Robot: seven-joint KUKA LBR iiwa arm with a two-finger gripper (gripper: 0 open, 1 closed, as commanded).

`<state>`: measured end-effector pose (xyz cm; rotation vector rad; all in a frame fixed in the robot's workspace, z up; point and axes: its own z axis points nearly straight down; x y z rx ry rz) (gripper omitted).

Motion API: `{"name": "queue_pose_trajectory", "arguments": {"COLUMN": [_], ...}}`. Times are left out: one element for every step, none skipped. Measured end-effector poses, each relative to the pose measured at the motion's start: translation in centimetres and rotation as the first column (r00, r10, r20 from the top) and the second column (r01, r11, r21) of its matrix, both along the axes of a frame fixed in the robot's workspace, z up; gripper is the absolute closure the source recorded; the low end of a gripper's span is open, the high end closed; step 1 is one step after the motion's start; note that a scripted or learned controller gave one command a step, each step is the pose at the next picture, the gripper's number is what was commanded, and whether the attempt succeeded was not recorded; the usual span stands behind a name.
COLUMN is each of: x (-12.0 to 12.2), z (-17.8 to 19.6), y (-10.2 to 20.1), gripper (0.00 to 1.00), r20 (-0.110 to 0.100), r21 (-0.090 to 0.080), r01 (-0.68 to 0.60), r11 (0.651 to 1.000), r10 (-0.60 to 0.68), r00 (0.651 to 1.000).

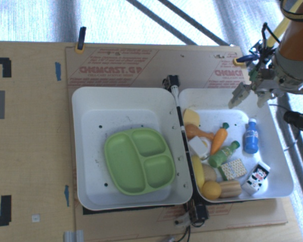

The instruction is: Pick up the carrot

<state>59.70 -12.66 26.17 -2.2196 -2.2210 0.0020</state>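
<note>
The carrot (pixel 219 139) is small and orange, with a little green top that points up toward the far wall of the right bin (pixel 278 155). It lies tilted in the middle of that bin. Its thin end touches a white block (pixel 198 146), and a green bottle (pixel 223 154) lies just below it. A blue bottle (pixel 250 137) is near it on the right, with some bare white floor between them. More toys crowd the near left corner: a yellow ball (pixel 211 189), a small box (pixel 233 169) and a little milk carton (pixel 256 178).

The gripper (pixel 251 96) hangs above the far right edge of the right bin. Its two fingers are spread apart and nothing is between them.

The left bin (pixel 86 135) has a green plate (pixel 139 160) in it.
</note>
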Motion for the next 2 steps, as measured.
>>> {"name": "queue_pose_trajectory", "arguments": {"x": [-1.5,-3.1], "z": [-14.4,-17.1], "y": [2.0,0.4], "gripper": [0.0,0.0], "r20": [-0.013,0.003], "r21": [0.003,0.006], "r01": [0.019,0.246], "r11": [1.0,0.969], "r10": [-0.019,-0.246], "r00": [1.0,0.969]}}
